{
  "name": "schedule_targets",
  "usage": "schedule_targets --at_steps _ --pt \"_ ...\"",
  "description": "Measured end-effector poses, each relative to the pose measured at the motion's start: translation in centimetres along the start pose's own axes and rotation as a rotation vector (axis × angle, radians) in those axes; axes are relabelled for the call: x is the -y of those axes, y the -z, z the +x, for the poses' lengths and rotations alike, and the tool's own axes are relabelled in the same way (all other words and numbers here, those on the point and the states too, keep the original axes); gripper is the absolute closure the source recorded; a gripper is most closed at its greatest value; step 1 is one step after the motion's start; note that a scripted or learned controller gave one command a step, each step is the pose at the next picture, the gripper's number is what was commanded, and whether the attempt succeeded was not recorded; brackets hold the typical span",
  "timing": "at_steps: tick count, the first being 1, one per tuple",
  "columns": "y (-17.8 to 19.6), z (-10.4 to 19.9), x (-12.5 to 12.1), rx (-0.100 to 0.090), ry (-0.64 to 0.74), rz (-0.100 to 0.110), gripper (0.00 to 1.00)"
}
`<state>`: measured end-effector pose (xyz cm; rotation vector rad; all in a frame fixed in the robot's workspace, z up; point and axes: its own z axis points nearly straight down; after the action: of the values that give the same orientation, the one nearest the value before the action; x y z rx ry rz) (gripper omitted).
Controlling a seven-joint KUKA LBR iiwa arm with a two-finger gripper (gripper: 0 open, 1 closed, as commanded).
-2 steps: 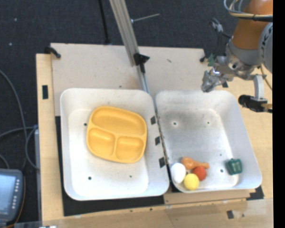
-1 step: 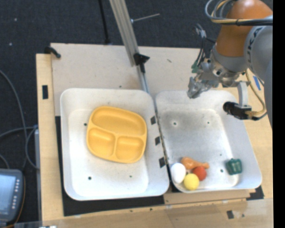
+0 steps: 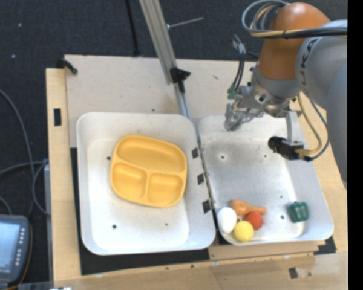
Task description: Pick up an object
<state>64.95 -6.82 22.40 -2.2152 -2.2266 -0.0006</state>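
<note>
Gripper: hangs over the far rim of the right bin, metal fingers pointing down; whether they are released or clenched cannot be told, and nothing shows between them.
Risk: a descent here would likely meet bare, smooth white plastic and close on nothing.
Green block: well off toward the near right corner, small, blocky.
Cluster: far from the gripper in the bin's near corner; white egg, yellow ball, red piece and orange piece touch, rounded and glossy, liable to roll or crowd a grasp.
Yellow tray: in the left bin, well apart; shallow, three compartments.
</note>
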Motion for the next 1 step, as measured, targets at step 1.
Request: schedule_targets --at_steps 1 --pt "0.38 5.63 1.25 -0.001 0.002 -0.001 1.00"
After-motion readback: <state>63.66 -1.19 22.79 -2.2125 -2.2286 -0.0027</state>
